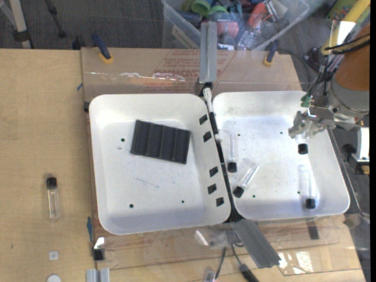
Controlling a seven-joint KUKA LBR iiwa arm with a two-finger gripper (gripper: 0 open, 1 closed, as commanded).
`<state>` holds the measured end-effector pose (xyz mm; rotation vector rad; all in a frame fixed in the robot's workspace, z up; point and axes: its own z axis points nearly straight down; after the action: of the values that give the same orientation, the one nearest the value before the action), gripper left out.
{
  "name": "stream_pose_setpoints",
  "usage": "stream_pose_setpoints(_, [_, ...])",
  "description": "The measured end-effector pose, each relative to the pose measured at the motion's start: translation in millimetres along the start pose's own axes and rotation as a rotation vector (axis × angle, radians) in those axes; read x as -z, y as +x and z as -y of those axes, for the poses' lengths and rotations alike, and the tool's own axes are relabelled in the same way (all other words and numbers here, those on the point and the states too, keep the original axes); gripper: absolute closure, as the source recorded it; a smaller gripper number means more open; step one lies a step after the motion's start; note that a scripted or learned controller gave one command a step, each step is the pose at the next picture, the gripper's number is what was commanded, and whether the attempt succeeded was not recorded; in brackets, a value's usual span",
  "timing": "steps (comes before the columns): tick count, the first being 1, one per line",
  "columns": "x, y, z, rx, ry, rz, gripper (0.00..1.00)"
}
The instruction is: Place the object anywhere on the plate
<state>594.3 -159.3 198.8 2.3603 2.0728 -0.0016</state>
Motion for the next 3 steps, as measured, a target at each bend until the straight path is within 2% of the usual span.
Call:
stream_pose_setpoints(1, [9.3, 24.6, -12.7, -0.498, 0.0, 0.0, 1.0])
stream_pose_setpoints(2, [-55.4, 4.9, 61.4, -0.844, 0.007, -0.001, 1.0])
stream_pose_setpoints(3, [-37.7, -31.8, 76.7, -1.0, 0.003, 0.0, 1.0])
